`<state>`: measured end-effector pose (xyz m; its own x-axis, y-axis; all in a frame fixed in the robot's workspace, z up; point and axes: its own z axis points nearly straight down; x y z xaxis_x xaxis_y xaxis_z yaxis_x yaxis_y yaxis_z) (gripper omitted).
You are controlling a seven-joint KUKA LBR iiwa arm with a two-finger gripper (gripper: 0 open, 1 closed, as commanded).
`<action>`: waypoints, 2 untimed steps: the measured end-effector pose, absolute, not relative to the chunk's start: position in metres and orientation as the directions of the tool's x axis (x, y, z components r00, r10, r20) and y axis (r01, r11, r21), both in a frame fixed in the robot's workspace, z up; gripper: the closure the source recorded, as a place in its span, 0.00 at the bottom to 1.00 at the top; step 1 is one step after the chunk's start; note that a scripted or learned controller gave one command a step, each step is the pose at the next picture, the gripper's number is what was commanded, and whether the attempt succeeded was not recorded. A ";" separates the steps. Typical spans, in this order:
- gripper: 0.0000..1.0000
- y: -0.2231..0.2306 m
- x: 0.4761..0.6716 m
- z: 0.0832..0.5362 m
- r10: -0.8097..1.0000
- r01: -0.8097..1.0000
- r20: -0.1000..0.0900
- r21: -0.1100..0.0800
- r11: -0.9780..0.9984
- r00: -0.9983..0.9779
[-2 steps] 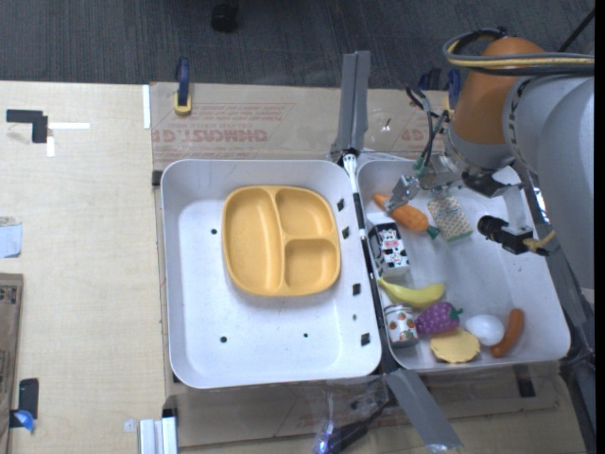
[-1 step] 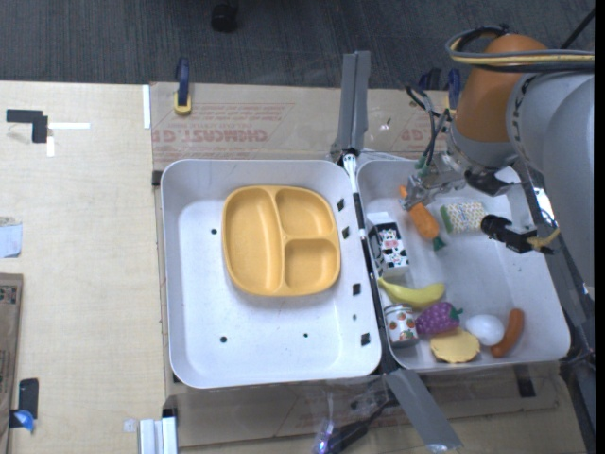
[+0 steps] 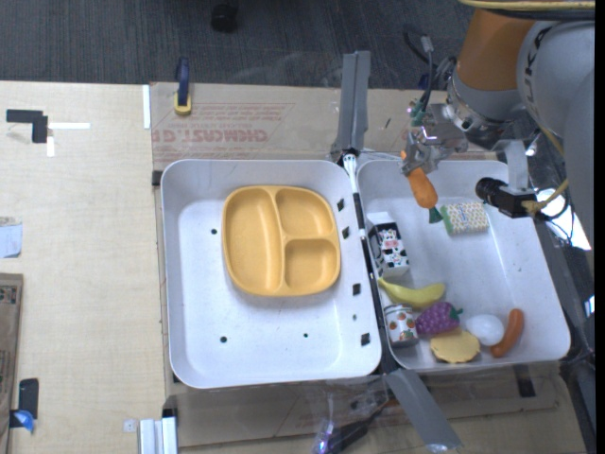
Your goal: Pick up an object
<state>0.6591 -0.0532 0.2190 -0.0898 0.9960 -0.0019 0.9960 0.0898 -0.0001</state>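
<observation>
Starting nearest the camera, the right bin (image 3: 558, 339) is holding a little crowd of toy food along its front edge: a flat yellow piece (image 3: 456, 348), a bunch of purple grapes (image 3: 438, 319), a white ball-ish thing (image 3: 486, 328), a sausage (image 3: 509, 333) leaning against the right wall, and a small printed can (image 3: 401, 325) jammed in the front-left corner. Just behind those a banana (image 3: 414, 293) is lying across, and a small cow-pattern box (image 3: 388, 246) is sitting against the left wall. My guess is everything is sliding toward the low front and side walls, which is why it's all bunching up there.

The left bin (image 3: 189, 282) is carrying a yellow divided plate (image 3: 281, 239) with three compartments, and all three are looking bare.

Further back in the right bin, a speckled sponge-like block (image 3: 466, 218) is resting on the floor, and just beside it is the carrot (image 3: 423, 188). It's hanging tilted, top end up by the gripper (image 3: 414, 159), green tip pointing down toward the bin floor near the block. It looks to me like the fingers are clenching around the carrot's top end and lifting it, since it isn't lying flat, but the grip is tiny and partly hidden by cables, so I'm not fully sure.

If that's right, the pick is basically happening over the back of the right bin.
</observation>
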 end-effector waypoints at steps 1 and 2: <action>0.00 -0.053 0.659 0.219 0.996 0.996 -0.002 -0.001 0.089 -0.089; 0.00 -0.091 0.657 0.191 0.999 0.999 -0.002 -0.003 0.033 -0.033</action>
<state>0.6574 -0.0911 0.1906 -0.0328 0.9995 -0.0017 0.9995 0.0327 -0.0033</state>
